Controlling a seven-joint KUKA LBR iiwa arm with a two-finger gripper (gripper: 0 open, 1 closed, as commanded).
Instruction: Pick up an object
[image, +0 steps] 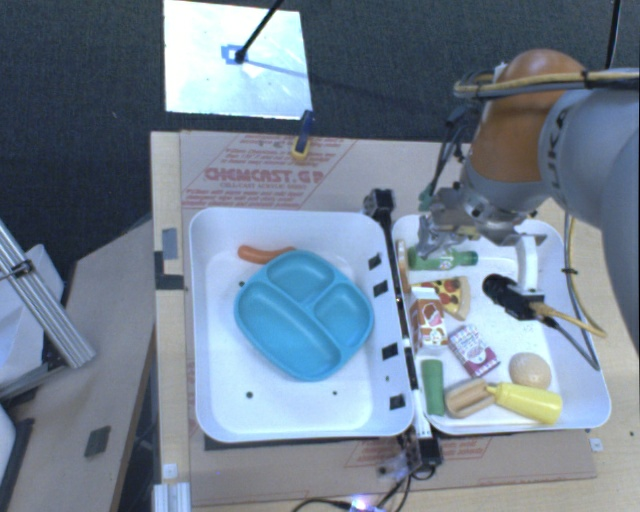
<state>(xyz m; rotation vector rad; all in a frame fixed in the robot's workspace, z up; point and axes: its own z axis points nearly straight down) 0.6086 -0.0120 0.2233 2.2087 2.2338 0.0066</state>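
The arm is reaching in from the upper right, its gripper (432, 240) hanging low over the upper left corner of the right bin (590, 392), directly above a green bottle (442, 260) lying on its side. How far the pincer is opening cannot be told, and nothing is visibly clamped. The bottle, the likely target, is resting against the bin floor beside a pizza slice (447, 295). In the left bin (215, 400), a blue divided tray (302, 314) is lying flat.

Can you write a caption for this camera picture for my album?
Robot gripper reaches down at a green bottle in the toy-filled right bin.
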